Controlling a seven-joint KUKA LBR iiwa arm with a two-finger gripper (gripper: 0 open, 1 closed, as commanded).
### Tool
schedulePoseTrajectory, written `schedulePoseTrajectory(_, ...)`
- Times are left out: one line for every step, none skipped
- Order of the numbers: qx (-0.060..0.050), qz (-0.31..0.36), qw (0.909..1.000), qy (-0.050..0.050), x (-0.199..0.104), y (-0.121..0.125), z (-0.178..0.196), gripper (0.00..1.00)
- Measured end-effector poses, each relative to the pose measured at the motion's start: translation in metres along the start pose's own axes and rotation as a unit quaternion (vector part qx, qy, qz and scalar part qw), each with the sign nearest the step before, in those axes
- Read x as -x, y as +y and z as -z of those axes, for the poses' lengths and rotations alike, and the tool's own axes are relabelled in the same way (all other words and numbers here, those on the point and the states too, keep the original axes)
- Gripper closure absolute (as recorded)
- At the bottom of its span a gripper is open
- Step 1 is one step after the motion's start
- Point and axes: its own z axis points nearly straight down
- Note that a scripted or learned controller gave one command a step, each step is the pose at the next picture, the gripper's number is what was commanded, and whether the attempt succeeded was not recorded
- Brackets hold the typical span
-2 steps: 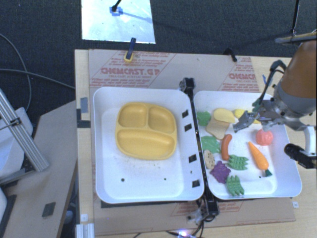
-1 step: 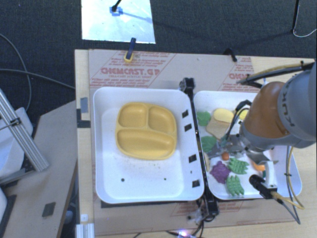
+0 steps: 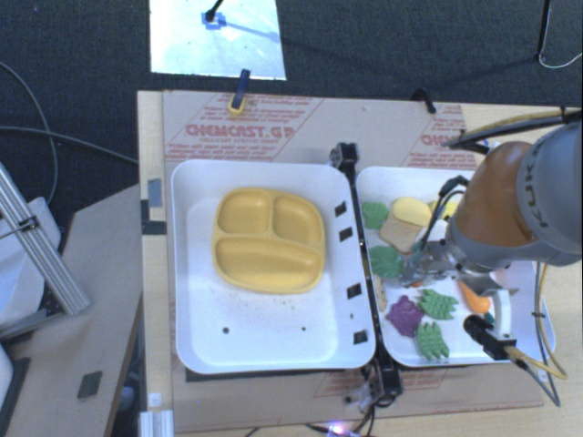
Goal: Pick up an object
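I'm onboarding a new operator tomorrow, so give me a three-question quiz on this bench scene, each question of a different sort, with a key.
1. True or false: the yellow divided tray lies in the left bin.
2. Multiple choice: the purple piece in the right bin lies beside (A) a blue cup, (B) a green leafy piece, (C) a red ball.
3. Fill in: the arm has an ____ band above the wrist.

Key: 1 true; 2 B; 3 orange.
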Motion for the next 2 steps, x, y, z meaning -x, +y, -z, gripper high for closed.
schedulePoseTrajectory(0.006, 0.006, 1.0000, 0.001, -0.064, 0.067, 0.096, 1.00)
schedulePoseTrajectory(-0.001, 0.004, 1.0000, 0.001, -0.106, 0.035, 0.118, 1.00)
